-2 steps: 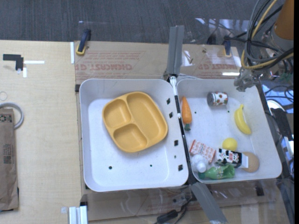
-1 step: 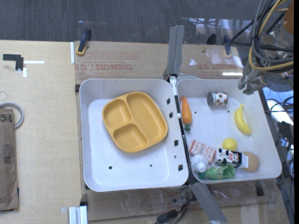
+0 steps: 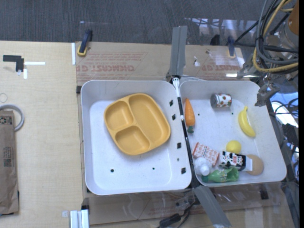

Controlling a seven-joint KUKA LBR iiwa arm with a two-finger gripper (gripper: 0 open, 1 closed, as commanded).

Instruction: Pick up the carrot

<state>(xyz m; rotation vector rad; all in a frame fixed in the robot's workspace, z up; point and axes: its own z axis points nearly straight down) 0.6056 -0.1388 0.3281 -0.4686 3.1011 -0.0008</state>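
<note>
A: Where's the carrot [image 3: 189, 113]?
B: In the right bin [image 3: 266, 141], against its left wall, tip toward the far edge, green end nearest.
A: And the end effector [image 3: 264, 95]?
B: At the bin's far right rim, well apart from the carrot. Its state I cannot tell.

I can read one thing for sure — red lettering on the cardboard sheet [image 3: 124, 61] behind the bins, upside down from here, seems to spell "CHEMCAST GP". Print on the small cartons is too blurred for me.
</note>
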